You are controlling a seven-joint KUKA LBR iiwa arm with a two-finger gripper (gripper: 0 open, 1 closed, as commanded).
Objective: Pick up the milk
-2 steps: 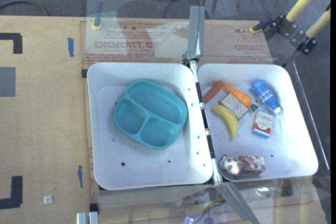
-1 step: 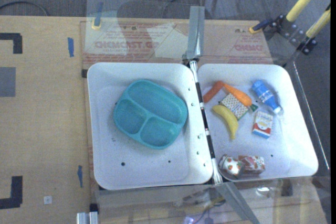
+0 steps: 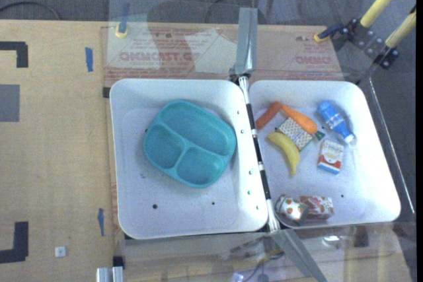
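How the gripper stands, I cannot tell from my screen: not how wide it is, and not if it has hold of anything.

From the camera up top I see two white bins side by side. The milk (image 3: 331, 156), a small white and red carton, sits in the right bin (image 3: 378, 168), toward its right side. A blue bottle (image 3: 334, 120) lies just beyond it on the far side. A banana (image 3: 285, 150) lies to the left of the milk, apart from it. A red and white pack (image 3: 305, 207) lies by the near wall. The left bin (image 3: 122, 168) holds a blue-green plate (image 3: 190, 142).
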